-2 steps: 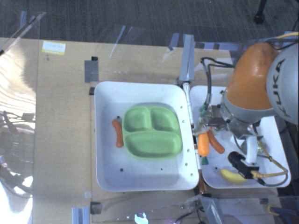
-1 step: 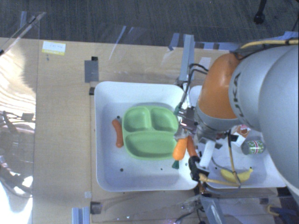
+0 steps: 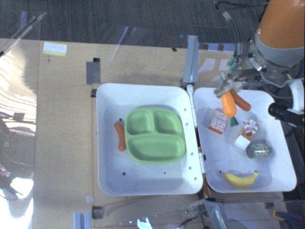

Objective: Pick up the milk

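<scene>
The milk, a small white carton with a red and brown printed top, lies in the right bin a little right of its middle. My gripper hangs over the far left part of that bin, up and to the left of the milk and well apart from it. Directly below the gripper lies an orange carrot with a green stub. From this angle I cannot tell whether the gripper touches the carrot.
The right bin also holds a red sausage, a red and white box, a green can touching the milk's near side, and a banana. The left bin holds a green divided plate and another sausage.
</scene>
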Available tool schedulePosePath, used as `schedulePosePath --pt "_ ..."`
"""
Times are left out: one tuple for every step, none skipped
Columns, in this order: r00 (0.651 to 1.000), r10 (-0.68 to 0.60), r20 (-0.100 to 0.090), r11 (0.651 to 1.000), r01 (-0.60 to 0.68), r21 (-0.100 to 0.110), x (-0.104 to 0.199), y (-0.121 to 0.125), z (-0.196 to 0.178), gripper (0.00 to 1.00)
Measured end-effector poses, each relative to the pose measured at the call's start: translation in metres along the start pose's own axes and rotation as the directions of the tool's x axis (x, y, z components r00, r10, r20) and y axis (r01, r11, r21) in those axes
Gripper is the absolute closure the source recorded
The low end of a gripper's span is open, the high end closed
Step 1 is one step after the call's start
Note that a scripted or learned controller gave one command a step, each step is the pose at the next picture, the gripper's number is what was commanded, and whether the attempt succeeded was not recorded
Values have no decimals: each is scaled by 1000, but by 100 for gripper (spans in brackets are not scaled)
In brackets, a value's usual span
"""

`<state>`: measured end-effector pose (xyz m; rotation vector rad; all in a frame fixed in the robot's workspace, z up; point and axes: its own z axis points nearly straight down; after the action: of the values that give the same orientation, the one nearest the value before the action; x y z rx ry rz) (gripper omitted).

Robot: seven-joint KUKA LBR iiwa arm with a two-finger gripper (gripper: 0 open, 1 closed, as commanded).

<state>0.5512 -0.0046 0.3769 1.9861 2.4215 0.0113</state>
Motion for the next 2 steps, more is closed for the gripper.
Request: schedulePosePath --pt "1000 -29 -4 1000 29 10 107 -8 137 100" --pt "982 189 -1 982 -189 11 219 -23 189 100"
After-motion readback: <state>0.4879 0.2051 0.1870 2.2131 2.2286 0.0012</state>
